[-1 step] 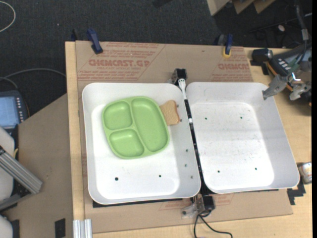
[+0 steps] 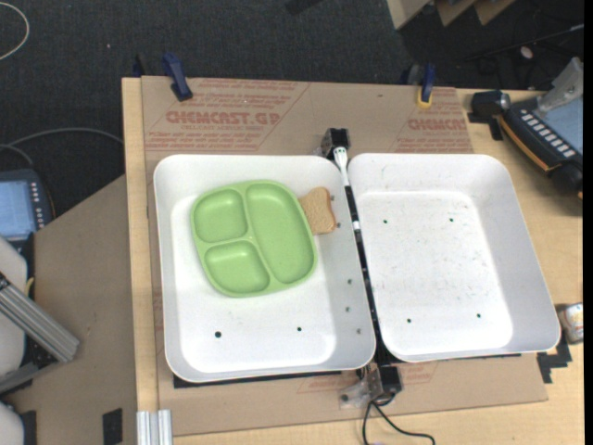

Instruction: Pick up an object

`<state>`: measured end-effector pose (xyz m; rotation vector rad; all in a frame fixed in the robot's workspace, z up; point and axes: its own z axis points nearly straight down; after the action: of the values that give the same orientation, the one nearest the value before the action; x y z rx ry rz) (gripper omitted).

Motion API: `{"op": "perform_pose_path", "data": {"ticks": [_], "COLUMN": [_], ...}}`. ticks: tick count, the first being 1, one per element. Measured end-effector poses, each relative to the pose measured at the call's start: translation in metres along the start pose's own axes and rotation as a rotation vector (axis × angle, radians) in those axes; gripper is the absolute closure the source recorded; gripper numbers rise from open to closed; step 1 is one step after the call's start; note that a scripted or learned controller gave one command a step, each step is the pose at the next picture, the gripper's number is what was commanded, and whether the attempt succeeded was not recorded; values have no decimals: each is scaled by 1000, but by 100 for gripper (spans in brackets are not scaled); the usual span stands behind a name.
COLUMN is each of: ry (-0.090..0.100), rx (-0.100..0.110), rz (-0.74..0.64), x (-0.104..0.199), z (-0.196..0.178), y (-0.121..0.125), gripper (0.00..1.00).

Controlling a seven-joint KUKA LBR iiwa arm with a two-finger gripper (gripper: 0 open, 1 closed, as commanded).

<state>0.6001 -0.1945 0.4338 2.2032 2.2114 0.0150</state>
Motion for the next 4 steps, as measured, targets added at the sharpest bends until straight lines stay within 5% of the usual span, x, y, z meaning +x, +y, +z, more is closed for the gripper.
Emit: {"op": "perform_pose_path", "data": {"ticks": [1, 2, 3, 4], "ry": [6, 9, 6, 10], "rx": [6, 20, 17, 36], "rz": [-2, -1, 3, 4], "x": [52, 102, 99, 113], "z": [-91, -107, -116, 11], "y": [-57, -118, -115, -122], "gripper": [0, 0, 100, 100]}}
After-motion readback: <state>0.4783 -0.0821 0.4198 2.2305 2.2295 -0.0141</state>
